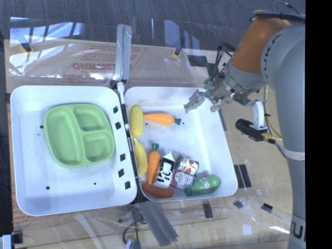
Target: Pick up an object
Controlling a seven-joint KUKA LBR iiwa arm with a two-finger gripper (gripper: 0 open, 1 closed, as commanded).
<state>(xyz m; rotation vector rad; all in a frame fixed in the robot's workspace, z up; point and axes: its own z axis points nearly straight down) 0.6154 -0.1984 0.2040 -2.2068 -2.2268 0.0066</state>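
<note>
The black-and-white carton [165,172] bore bold dark lettering, too blurred to read, and the can [184,173] beside it had a red-and-white label, also illegible. Faint red print showed through the clear sheet [93,61] at the far side of the table [249,201], unreadable at that slant.

Both cartons lay in the right bin [207,139] with a corn cob [136,120], a banana [140,157], two carrots (one [159,119] lying crosswise near the far wall, one [152,165] pointing toward the near edge), a sausage [157,191] and a green bottle [203,185] against the near wall. The left bin [26,180] held a green divided tray [79,134].

The claw [199,101] hung over the right bin's far right corner, its fingers apart with nothing between them, well apart from the carrot. The table was pale wood with black tape marks, and dark grey carpet [155,4] lay beyond it.
</note>
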